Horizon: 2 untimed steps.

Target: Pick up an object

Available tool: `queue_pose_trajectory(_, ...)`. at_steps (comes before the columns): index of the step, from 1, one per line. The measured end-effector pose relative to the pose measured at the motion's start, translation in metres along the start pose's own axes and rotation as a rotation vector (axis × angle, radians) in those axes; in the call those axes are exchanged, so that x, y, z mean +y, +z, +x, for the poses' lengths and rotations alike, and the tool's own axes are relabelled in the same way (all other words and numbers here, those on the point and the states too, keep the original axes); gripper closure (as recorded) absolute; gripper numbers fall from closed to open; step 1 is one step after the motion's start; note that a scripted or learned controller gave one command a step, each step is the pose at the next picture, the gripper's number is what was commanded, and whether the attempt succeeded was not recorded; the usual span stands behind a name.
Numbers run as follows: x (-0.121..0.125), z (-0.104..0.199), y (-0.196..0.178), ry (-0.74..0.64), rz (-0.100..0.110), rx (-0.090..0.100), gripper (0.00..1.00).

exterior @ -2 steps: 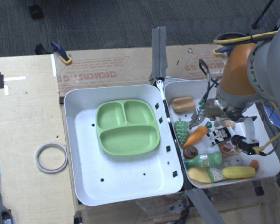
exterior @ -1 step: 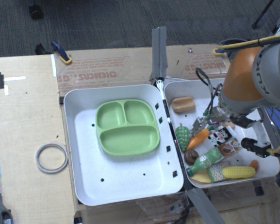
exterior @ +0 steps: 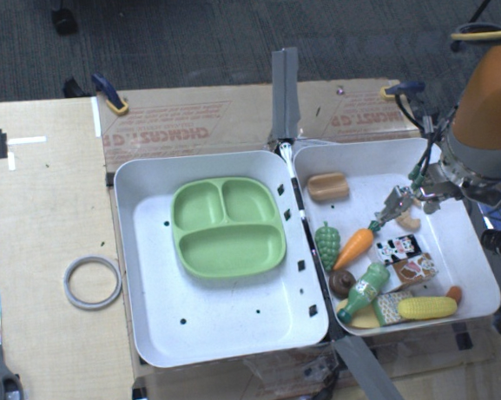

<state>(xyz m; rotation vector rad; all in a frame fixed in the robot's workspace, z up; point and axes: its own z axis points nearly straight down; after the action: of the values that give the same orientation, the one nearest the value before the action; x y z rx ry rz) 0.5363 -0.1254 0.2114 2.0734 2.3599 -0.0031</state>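
Note:
My gripper (exterior: 399,202) hangs over the upper middle of the right bin (exterior: 472,245), coming in from the right under the orange-banded wrist (exterior: 486,104). A small beige piece (exterior: 408,221) lies just below it. Whether anything is held is unclear from this slant. Around it lie a brown bread roll (exterior: 328,186), a carrot (exterior: 353,248), a green bunch of grapes (exterior: 327,245), a black-and-white carton (exterior: 398,247), a brown box (exterior: 415,268), a green bottle (exterior: 368,286) and a yellow corn cob (exterior: 427,307).
The left bin (exterior: 143,265) holds a green divided plate (exterior: 228,225). On the wooden bench to the left lie a tape ring (exterior: 92,281) and scissors (exterior: 1,386). A grey bar (exterior: 285,96) stands behind the seam between the bins.

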Motion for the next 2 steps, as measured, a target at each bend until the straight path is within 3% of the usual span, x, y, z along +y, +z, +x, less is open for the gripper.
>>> queue_pose_trajectory(1, -0.006, 0.005, 0.120, -0.084, -0.001, 0.001, 0.00)
queue_pose_trajectory(2, -0.003, 0.025, 0.121, -0.142, 0.001, 0.002, 0.00)
